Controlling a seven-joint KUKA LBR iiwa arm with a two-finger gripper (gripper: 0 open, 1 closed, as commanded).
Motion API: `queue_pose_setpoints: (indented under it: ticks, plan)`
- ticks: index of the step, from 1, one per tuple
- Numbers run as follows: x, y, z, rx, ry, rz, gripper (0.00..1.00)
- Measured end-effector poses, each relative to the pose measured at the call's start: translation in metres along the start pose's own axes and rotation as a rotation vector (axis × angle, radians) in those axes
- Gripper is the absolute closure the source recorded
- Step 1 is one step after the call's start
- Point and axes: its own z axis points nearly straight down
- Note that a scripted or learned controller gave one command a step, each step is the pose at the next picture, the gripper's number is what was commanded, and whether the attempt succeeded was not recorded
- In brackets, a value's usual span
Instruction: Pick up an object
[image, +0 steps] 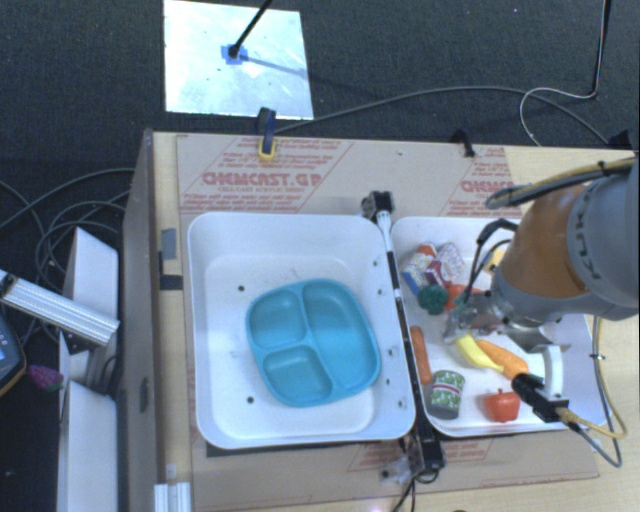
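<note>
My gripper (468, 322) hangs low over the middle of the right bin (590, 335), with the grey and orange arm reaching in from the right. Just below it lie a yellow banana-like piece (467, 350) and an orange carrot-like piece (500, 357). A dark green leafy toy (433, 298) sits just to its left. A white and red packet (430, 265) lies at the bin's far left. An orange stick (420, 356) rests along the left wall. A green and white cup (446, 392) and a red tomato-like toy (502, 405) sit near the front edge.
The left bin (220, 300) holds a blue divided plate (312, 340). A black-handled rod (392, 265) lies along the ridge between the bins. Cables and white boxes (85, 330) lie off the bench at the left.
</note>
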Motion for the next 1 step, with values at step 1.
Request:
queue_pose_setpoints:
  ticks: [1]
  plan:
    - [0.0536,-0.0186,-0.0903,0.000,0.001,-0.001,1.00]
